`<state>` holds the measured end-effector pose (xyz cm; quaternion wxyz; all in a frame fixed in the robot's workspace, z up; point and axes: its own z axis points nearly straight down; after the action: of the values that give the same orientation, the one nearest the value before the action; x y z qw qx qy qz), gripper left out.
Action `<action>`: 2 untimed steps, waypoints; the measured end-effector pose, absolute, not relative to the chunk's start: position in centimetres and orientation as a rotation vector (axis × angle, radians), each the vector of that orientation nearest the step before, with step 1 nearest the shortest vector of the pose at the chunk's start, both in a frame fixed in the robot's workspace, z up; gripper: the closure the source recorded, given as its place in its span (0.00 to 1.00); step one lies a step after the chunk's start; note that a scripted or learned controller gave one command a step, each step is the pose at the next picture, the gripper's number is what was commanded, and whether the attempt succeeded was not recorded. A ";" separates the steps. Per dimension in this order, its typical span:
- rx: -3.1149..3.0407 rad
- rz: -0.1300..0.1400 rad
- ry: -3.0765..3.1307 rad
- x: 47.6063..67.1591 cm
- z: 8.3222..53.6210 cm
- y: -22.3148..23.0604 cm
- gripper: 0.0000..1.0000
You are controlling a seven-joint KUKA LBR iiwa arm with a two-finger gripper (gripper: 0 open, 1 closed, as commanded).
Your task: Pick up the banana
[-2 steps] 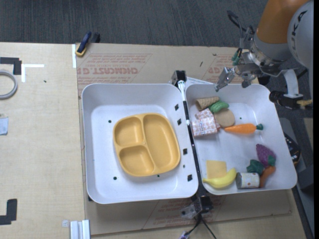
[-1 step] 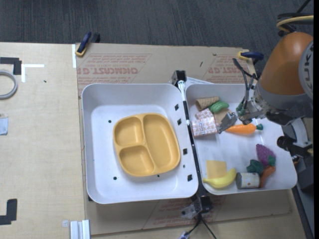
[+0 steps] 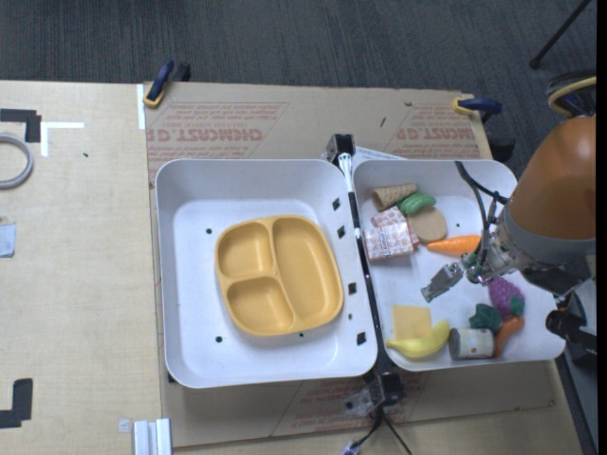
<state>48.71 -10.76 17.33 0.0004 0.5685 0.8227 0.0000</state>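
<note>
The curved yellow plastic banana [image 3: 420,342] lies at the near edge of the right-hand shallow white bin [image 3: 474,180], just under a flat yellow cheese slice [image 3: 412,319] and beside a small grey tin can [image 3: 471,343]. Above and to its right, well clear of it, the grey metal jaws [image 3: 444,281] hang over the bin floor; whether they are parted or clenched cannot be told, and nothing shows between them. Close by lie an orange carrot [image 3: 453,245] and purple grapes [image 3: 506,295]. The left-hand white bin [image 3: 180,254] holds a yellow three-compartment plate [image 3: 279,275].
</note>
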 end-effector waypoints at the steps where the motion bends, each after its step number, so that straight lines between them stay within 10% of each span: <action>1: 1.986 0.000 2.436 48.1 12.5 -10.3 0.00; 2: 2.020 0.000 2.407 48.1 9.2 -9.8 0.00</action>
<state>48.10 -9.84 9.21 -0.0004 0.6428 0.7661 0.0000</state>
